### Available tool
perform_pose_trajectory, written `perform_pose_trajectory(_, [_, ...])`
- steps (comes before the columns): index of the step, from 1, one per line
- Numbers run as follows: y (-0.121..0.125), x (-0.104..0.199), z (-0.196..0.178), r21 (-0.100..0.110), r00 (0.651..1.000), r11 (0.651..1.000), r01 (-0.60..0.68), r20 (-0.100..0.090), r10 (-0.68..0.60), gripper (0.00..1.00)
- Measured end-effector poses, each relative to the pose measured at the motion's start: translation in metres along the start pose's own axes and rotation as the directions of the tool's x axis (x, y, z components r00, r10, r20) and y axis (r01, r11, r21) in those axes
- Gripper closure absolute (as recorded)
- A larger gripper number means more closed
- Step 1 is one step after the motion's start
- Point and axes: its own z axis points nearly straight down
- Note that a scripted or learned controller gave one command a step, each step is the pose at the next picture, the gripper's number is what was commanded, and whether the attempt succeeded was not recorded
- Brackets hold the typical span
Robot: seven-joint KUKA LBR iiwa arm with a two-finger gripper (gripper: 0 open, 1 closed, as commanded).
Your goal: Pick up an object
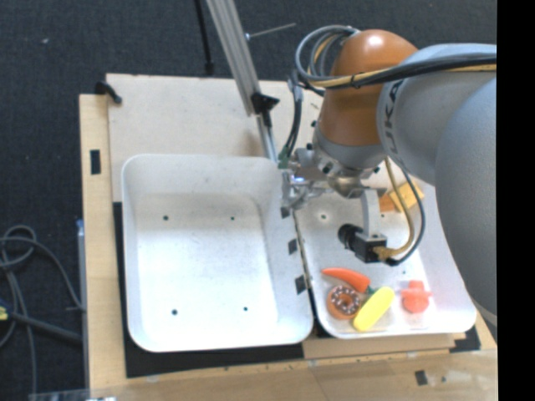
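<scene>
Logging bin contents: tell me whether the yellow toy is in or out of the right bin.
In. The yellow toy lies inside the right bin, at its near edge, beside the orange carrot.

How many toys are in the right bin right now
5 visible: carrot, donut, yellow corn and a small red piece along the near edge; an orange block farther back, partly behind the arm, which may hide more.

Even, fairly bright overhead light w/ soft shadows, mild glare on white bins point(142, 182), slightly soft focus.

right bin point(439, 303): carrot point(347, 278) behind donut point(341, 301) | corn point(373, 307) right of donut
</scene>
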Motion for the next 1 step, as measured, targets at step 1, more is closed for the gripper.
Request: perform_pose_trajectory(1, [0.0183, 0.0495, 0.0083, 0.001, 1.0, 1.0, 0.001, -0.002, -0.001, 1.0])
